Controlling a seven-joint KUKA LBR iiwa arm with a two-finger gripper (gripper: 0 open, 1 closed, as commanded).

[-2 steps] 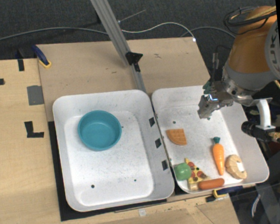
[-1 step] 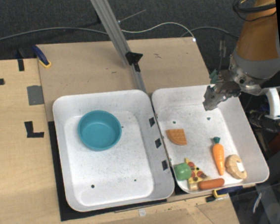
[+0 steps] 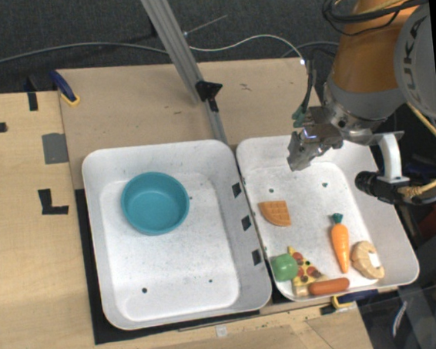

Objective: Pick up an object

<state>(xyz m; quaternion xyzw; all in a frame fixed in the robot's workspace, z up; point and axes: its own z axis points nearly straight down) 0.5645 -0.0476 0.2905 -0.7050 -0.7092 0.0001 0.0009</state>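
While gripper (image 3: pixel 303 155) hovers, waffle (image 3: pixel 275 212) lies below-left; apart.

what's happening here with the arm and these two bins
A grey robot arm with an orange band reaches in from the right, its two-finger gripper above the far end of the right white bin, with nothing visibly in it. Below it lie an orange waffle-like wedge, an orange toy carrot, a tan bread-like piece, a green round toy and a red sausage-shaped toy. The left white bin holds a round teal bowl. Nothing has been picked up yet.
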